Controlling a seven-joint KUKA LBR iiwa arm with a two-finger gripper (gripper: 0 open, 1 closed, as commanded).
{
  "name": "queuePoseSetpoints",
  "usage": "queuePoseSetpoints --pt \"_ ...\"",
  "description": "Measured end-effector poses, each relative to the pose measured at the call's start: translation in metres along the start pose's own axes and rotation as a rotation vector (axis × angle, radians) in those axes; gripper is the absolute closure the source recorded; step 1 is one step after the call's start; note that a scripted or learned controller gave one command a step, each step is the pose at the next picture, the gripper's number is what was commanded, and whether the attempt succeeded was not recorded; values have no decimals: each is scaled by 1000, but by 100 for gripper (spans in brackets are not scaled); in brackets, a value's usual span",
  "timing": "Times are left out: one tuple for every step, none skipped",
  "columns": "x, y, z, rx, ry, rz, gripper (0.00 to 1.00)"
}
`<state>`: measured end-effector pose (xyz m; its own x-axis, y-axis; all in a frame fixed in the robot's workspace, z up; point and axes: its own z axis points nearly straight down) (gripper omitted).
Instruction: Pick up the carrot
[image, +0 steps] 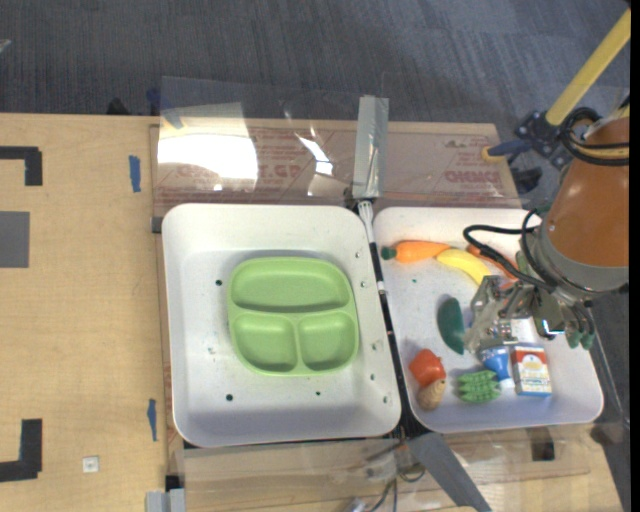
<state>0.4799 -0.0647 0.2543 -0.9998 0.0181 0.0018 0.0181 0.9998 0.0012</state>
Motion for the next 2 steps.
queuePoseSetpoints --pt "-1 -64 80 1 -1 448 100" --pt "-10 -161 -29 1 -11 733 100"
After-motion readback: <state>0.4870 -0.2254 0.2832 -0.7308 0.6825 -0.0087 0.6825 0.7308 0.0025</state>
